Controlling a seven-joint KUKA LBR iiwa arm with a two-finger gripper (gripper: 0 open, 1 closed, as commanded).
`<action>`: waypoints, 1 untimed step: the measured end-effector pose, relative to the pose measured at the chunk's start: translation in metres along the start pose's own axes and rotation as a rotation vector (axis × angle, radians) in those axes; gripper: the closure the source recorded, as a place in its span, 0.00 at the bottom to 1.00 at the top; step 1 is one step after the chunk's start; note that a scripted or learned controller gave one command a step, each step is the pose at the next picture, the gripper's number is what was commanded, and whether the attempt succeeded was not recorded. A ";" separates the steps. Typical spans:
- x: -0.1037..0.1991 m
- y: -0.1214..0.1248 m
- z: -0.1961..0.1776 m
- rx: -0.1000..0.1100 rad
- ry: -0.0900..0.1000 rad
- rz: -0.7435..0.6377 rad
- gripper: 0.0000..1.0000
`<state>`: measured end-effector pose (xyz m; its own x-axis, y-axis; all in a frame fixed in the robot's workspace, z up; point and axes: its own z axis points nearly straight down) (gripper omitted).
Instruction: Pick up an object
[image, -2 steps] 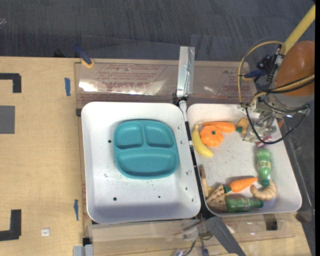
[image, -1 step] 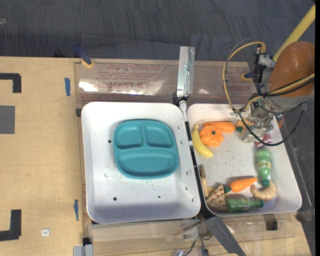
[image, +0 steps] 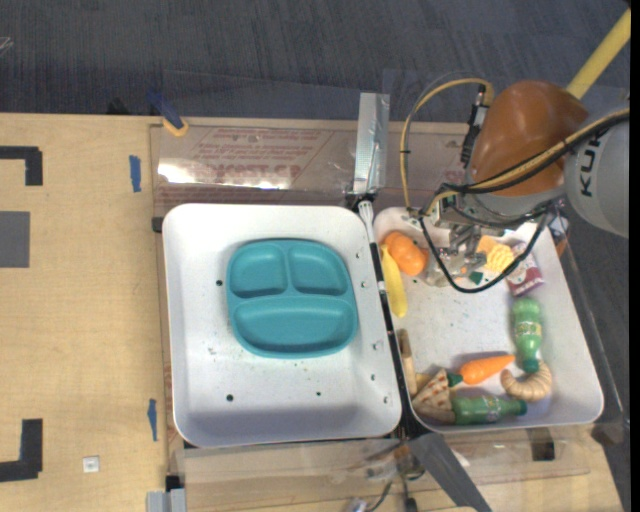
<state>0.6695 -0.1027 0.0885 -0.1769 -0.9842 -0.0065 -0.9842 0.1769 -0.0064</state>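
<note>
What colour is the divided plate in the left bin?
Teal, a blue-green; the divided plate shows clearly in the camera view.

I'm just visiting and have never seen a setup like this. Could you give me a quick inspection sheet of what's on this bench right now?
Surface: wooden bench bearing two white bins, left bin and right bin.
Job's things: in the right bin, an orange, a banana, a carrot, a green bottle, a green cob, a pretzel and a yellow block.
Clutter: teal divided tray in the left bin.
Claw: claw low over the right bin's far end, among the toys; grip hidden.
Cables: yellow and black cables looping around the wrist.
Surroundings: blue tape marks on the bench, dark floor beyond.
</note>
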 end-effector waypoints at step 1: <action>0.082 -0.016 -0.139 0.013 0.006 -0.063 1.00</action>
<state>0.6698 -0.1871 0.2269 -0.1150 -0.9934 0.0008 -0.9932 0.1150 -0.0200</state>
